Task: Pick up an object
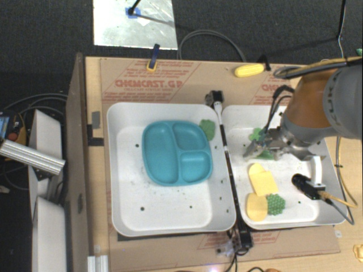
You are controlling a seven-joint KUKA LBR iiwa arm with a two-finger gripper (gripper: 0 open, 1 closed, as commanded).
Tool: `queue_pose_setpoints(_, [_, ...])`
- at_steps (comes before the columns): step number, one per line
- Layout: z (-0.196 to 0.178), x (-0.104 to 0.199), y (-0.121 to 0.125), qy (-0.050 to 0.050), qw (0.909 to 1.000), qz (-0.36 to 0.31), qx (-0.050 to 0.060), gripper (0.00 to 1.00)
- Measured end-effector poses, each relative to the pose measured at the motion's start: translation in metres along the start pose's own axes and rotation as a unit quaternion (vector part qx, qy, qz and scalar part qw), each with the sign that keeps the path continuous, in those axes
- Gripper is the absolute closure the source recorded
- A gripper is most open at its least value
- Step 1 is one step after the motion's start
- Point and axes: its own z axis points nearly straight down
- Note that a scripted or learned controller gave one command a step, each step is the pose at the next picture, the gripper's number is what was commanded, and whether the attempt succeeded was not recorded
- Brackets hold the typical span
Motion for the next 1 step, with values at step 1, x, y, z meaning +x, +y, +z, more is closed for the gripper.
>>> queue_pose_setpoints(1, [0.0367, -0.0365, 0.0560, -0.003, 1.0000, 0.002, -0.008, 0.00])
